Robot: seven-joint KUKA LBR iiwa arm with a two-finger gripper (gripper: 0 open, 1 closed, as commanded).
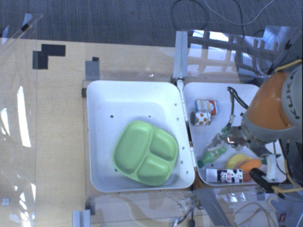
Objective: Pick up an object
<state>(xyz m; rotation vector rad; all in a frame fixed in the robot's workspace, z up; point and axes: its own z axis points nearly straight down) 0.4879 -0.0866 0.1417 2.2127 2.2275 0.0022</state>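
The right bin [215, 91] holds several small objects. A clear bottle with a green cap [210, 155] lies on its side near the bin's left wall. My gripper [226, 138] hangs low just above and to the right of that bottle, at the end of the grey and orange arm [272, 108]. A yellow banana [236, 159] and an orange carrot [249, 164] lie close to the gripper's lower right. A black-and-white spotted carton [229, 176] rests along the front wall. A dotted cup [202, 118] and a red-and-white box [207, 106] sit toward the back.
The left bin [109, 96] holds a green divided plate [146, 152], tilted toward its front right corner. A metal post [180, 56] rises between the bins at the back. Cables [234, 100] hang beside the arm.
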